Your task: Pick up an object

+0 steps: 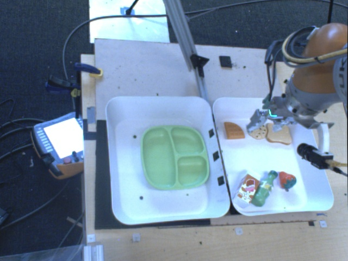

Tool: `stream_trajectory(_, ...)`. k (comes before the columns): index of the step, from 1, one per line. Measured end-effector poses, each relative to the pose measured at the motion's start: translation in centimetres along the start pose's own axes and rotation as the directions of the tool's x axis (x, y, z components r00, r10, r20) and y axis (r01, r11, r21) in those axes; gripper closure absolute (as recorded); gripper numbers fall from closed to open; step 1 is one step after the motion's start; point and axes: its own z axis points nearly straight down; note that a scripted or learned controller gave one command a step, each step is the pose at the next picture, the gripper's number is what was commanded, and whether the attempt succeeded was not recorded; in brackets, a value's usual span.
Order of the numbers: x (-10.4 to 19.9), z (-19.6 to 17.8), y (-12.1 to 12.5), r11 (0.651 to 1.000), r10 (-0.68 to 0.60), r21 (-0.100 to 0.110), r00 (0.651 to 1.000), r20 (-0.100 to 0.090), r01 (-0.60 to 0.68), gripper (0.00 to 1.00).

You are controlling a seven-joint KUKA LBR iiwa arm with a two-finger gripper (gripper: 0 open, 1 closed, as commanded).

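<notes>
While the gripper (263,125) hangs low in the right bin (326,197), risk is a clipped or pushed grab.
Can't tell how the jaws stand; nothing visibly between them. Closest targets: cookie (259,133) just under the tip, toast slice (280,136) touching it, orange wedge (234,130) beside. Crowding could mean pinching two or nudging both. Bottle (263,189), snack packet (248,188) and strawberry (287,180) sit apart nearer the front. Green plate (175,157) alone in left bin (122,200).

Toast slice (279,137) flat in right bin (326,197)
</notes>
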Motion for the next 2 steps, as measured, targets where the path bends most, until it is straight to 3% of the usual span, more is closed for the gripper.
stream_trajectory(1, 0.0, -0.1, 0.0, 1.0, 0.0, -0.002, 1.0, 0.0, 0.0, 0.0)
stream_trajectory(2, -0.7, 4.4, 0.4, 1.0, 0.002, 0.001, 1.0, 0.0, -0.002, 0.0)
